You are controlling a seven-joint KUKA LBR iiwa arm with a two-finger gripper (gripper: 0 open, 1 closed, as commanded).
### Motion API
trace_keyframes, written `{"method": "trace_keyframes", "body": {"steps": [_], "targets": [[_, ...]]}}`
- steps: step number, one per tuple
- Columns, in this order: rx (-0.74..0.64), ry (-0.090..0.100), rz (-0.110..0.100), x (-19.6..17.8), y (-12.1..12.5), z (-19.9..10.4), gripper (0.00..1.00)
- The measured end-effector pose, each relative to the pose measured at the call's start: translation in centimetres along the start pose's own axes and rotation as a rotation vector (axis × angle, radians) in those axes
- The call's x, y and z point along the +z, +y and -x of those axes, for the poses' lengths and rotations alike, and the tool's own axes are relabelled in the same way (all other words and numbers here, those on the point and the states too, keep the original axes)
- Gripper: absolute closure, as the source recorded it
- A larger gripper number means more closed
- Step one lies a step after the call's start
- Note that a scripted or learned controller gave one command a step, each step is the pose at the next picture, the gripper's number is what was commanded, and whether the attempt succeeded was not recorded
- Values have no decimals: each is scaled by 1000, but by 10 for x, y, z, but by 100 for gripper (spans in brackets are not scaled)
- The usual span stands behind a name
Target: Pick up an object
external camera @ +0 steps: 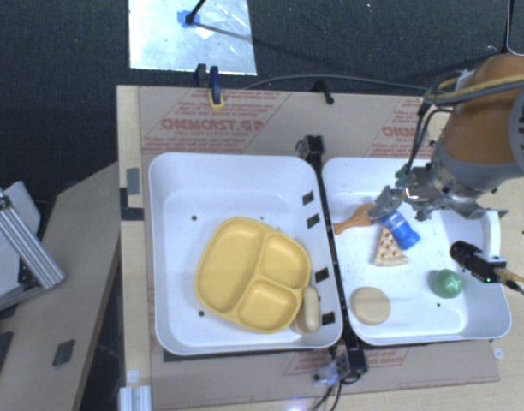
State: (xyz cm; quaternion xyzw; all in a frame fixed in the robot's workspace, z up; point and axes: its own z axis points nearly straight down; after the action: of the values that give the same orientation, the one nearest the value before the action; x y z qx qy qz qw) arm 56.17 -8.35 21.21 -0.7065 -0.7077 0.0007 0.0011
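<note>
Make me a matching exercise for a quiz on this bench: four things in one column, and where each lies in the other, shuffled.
Things:
1. yellow tray
2. pizza slice
3. green ball
4. tan disc

Places:
A. right bin, far right side
B. left bin
C. right bin, near front edge
D. right bin, just below the blue object

Pairs: 1-B, 2-D, 3-A, 4-C
</note>
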Motion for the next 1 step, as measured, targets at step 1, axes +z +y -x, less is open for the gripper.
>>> {"method": "trace_keyframes", "body": {"steps": [1], "targets": [[0,0,-1,47,9,0,0]]}}
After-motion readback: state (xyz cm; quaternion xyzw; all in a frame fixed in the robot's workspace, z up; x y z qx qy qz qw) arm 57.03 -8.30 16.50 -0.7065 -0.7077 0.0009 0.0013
